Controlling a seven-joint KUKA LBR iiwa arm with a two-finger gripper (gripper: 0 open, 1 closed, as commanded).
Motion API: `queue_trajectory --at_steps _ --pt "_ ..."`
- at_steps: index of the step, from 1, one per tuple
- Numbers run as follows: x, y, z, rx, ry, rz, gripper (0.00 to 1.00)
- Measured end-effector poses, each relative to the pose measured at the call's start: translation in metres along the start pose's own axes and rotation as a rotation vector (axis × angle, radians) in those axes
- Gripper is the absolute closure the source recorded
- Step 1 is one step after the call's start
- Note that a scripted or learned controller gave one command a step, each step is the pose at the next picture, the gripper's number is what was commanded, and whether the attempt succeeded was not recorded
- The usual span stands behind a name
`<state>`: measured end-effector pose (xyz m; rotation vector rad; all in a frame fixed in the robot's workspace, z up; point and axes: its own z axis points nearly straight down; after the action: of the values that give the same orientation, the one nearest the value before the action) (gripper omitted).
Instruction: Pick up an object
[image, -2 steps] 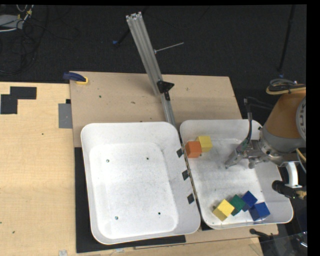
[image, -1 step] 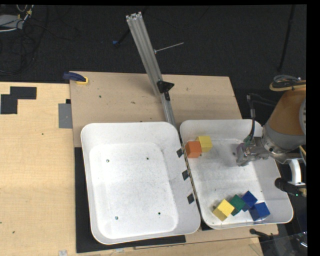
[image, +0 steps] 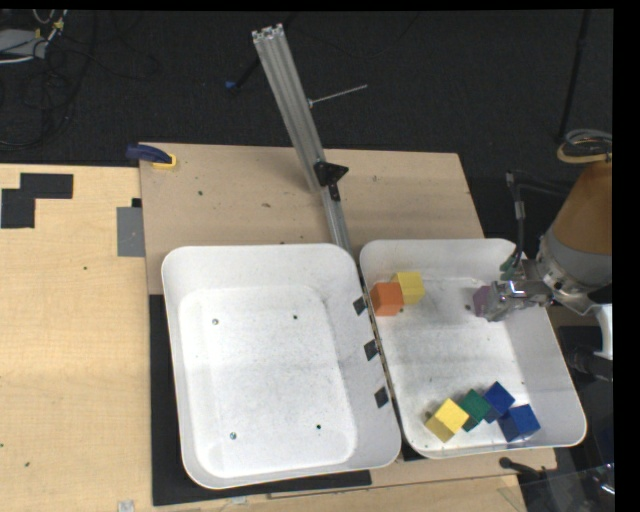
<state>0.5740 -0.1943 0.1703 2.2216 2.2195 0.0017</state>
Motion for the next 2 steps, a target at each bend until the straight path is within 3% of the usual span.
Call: queue_trajectory --at_steps 2 --pt "-0.01 0.0 -0.069 0.001 0.0 -0.003 1.0"
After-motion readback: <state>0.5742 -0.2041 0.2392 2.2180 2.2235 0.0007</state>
